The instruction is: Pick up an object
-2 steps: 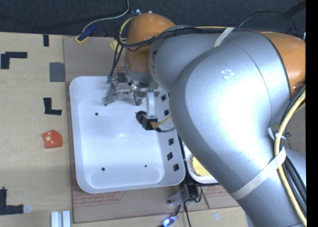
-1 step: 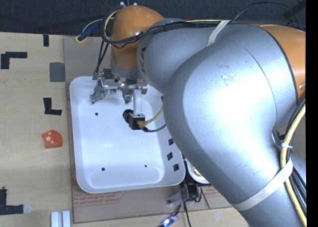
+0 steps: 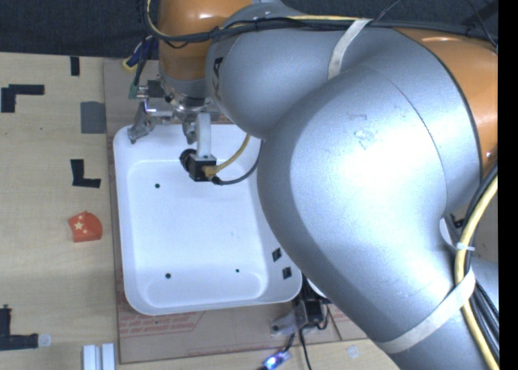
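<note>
My gripper [image 3: 166, 120] hangs over the far left corner of the left white bin [image 3: 123, 223], below the orange wrist band [image 3: 194, 16]. I see nothing held at the gripper. The bin's floor under it shows a few small dark dots and no loose object that I can make out. A small red-orange object [image 3: 85, 227] lies on the bench outside the bin, to its left. The big grey arm [image 3: 364, 166] hides the right side of the scene.
Black tape marks [image 3: 81, 174] and a grey square [image 3: 93, 116] lie flat on the bench left of the bin. Cables and a small device [image 3: 299, 320] sit at the bin's near right corner.
</note>
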